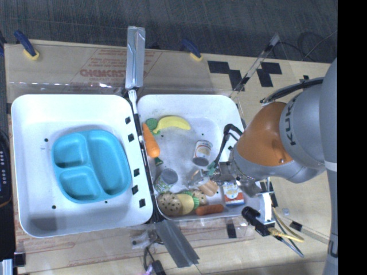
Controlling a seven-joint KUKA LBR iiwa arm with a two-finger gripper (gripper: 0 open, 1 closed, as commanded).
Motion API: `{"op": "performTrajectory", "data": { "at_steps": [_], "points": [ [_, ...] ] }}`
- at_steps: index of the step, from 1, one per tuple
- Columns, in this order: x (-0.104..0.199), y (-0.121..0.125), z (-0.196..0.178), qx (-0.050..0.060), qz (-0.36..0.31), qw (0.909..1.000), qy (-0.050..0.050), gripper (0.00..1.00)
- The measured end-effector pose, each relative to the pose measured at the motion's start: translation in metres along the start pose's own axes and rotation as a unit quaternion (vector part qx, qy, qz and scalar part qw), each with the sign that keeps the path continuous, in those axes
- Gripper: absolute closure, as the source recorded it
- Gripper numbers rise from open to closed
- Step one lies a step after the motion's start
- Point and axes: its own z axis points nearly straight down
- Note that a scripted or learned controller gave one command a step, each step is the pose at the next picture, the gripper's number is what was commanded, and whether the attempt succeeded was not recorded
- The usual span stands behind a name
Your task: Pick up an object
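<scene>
I lower my gripper [221,173] into the right bin [221,105] over crowded toy food [189,202]; its grip can't be told.

The arm [309,128] is showing a smooth, rounded grey shell with a soft sheen along its curves. A broad orange band [261,139] is wrapping the section above the wrist, bulging like a dome. Part of a dark letter marking is running along the grey casing beside the orange. A thin black cable [229,132] is looping out near the wrist. Below the band, the hand [221,173] is appearing as a cluster of dark and metallic parts.
</scene>
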Motion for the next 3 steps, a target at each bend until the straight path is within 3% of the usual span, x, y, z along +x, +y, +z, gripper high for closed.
{"op": "performTrajectory", "data": {
  "at_steps": [1, 2, 3],
  "points": [
    [-0.002, 0.082, 0.0, 0.0, -0.001, 1.0, -0.001, 0.0],
    [0.01, 0.004, 0.0, 0.0, -0.022, 0.9998, -0.001, 0.0],
    [-0.035, 0.004, -0.001, -0.002, 0.072, 0.9974, -0.002, 0.0]
  ]
}}
